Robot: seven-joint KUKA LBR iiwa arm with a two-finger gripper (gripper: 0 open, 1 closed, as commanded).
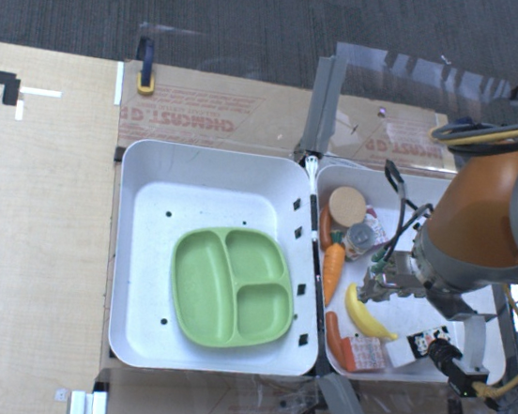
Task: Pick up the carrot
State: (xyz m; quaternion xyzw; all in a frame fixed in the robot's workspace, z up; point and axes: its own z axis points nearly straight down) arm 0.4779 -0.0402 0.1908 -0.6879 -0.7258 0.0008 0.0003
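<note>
The carrot [332,267] lies lengthwise against the left wall of the right bin [494,360], just beside the divider, with a banana [364,316] close on its right, a red item [338,342] nearer the front and a round tan lid [346,204] farther back. The claw [383,282] hangs low over the bin just right of the carrot and above the banana, probably lining up for a grasp, though whether it is wide or narrow I cannot tell. The left bin [138,261] holds a green divided plate [232,286], likely the drop spot.
</note>
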